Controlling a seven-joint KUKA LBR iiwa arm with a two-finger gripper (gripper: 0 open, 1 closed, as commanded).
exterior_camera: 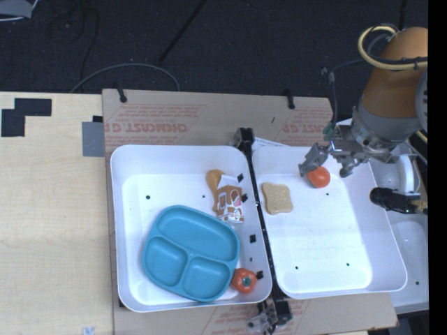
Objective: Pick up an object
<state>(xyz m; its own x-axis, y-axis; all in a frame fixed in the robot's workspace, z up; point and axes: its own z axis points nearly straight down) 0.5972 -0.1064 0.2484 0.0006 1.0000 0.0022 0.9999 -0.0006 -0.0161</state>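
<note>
- Over the right bin (377, 271), up at its 12 o'clock edge, the hand (328, 165) hanging off the grey-and-orange arm (391, 82) that reaches in from 3 o'clock.
- Fingers spread wide, one dark finger (311, 162) angled out toward 9 o'clock, the other (347, 166) toward 3.
- Right between and just under those tips, a small red tomato (319, 178), sitting at the bin's 11 o'clock; touching the fingers or merely beneath them, impossible to say from here.
- At 9 o'clock from the tomato, near the divider, a slice of toast (277, 198) lying flat on the white floor.
- Across in the left bin (129, 187), a blue divided plate (190, 252) filling the 5 o'clock half, tilted slightly.
- Tucked against the plate's 4 o'clock corner, a second tomato (244, 280) with a green top, just beside the divider.
- At 1 o'clock from the plate, a small printed carton (230, 204) touching the plate's upper rim, with an orange-brown piece (214, 182) at its 11 o'clock, shape hard to name.
- Both bins on cardboard (209, 121) over the pale wooden bench (49, 222).
</note>
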